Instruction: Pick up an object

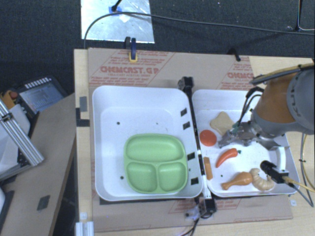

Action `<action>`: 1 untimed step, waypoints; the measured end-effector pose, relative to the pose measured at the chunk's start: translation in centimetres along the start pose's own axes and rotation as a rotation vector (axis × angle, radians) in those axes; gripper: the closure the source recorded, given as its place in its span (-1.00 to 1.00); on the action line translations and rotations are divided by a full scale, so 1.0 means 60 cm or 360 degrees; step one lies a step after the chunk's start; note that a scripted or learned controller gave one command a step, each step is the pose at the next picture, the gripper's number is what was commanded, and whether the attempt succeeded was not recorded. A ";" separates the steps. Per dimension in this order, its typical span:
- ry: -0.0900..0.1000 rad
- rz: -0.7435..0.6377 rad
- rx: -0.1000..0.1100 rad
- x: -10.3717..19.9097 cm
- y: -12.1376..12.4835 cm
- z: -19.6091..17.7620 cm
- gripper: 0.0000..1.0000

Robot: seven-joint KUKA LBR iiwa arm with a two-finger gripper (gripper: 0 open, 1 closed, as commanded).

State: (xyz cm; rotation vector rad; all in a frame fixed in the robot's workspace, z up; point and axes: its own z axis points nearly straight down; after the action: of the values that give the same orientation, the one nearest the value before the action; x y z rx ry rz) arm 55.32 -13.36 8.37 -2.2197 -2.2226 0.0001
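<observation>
My gripper (230, 139) is low in the right bin (231, 98), reaching in from the right. It hovers between a tan bread slice (222, 121) just behind it and a red chili pepper (227, 157) just in front. A round red tomato slice (208, 137) lies immediately left of the gripper tip. Nothing can be seen held in the gripper. Near the bin's front wall lie a brown chicken drumstick (237, 180) and a pale, lumpy item (264, 182). A small orange carrot stick (207, 168) rests by the left wall.
The left bin (113, 107) holds a green three-compartment plate (155, 162). A black divider (193, 132) runs between the bins. The grey arm with its orange band (278, 104) covers the right bin's right side.
</observation>
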 end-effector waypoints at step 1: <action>-0.0002 -0.0002 -0.0005 -0.001 0.002 -0.020 1.00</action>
State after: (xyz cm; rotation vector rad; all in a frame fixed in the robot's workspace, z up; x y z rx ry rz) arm 55.42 -13.40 9.55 -2.2207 -2.2259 -0.0024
